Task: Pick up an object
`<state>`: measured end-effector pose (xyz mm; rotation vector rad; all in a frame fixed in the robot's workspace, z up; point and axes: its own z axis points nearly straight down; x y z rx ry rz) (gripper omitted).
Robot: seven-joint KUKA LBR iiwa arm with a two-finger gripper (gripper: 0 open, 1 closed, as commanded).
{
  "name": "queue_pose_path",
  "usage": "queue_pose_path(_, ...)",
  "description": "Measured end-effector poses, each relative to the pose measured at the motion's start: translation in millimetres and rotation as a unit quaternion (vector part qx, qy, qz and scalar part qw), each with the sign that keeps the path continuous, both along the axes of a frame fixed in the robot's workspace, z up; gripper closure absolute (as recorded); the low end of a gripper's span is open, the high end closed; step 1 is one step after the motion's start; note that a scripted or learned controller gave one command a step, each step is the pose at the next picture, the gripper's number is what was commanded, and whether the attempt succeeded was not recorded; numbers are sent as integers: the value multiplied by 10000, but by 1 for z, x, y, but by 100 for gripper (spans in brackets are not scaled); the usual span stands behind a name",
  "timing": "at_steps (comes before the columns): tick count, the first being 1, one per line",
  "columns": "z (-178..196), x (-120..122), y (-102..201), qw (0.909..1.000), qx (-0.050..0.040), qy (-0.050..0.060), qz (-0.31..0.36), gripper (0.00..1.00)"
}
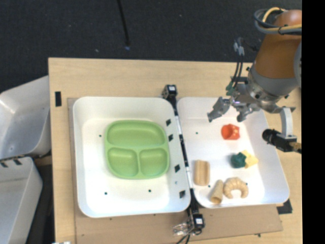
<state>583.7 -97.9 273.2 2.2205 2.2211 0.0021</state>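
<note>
My gripper (228, 114) hangs over the back of the right bin (203, 116), its two fingers spread open with nothing between them. A small red object (230, 131) lies just in front of it, slightly below the fingertips. Nearer the front sit a dark green piece (237, 160) touching a yellow piece (250, 159), a tan croissant (236, 187), a tan cylinder (202, 172) and a smaller tan piece (217, 191).
The left bin (91, 187) holds a green divided plate (137, 149). A ridge with black clips (179, 141) runs between the bins. The grey and orange arm (277, 55) comes in from the upper right.
</note>
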Motion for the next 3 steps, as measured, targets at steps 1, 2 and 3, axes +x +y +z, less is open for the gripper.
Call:
queue_pose_path(1, -58, 9, 0, 10000, -11, 23, -8, 0)
queue_pose_path(2, -115, 4, -10, 10000, -11, 26, -8, 0)
queue_pose_path(3, -168, 3, -12, 10000, -11, 23, -13, 0)
